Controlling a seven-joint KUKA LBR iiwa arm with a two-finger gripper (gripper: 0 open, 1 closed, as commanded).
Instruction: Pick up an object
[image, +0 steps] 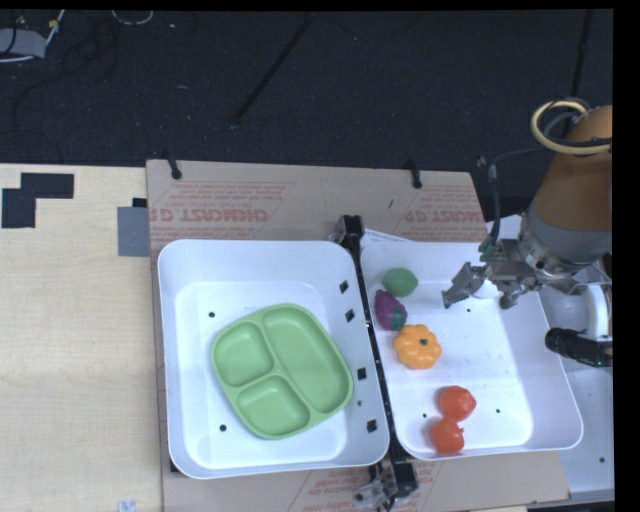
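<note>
Candidate: green ball (400, 281) in right bin (520, 400), far-left part, just beside purple toy (389, 309); orange pepper (417, 346) nearer. Pincer (478, 284) hangs to its right, holding nothing, fingers apparently parted. Judgement: centre over ball, descend straight, avoid purple toy
</note>
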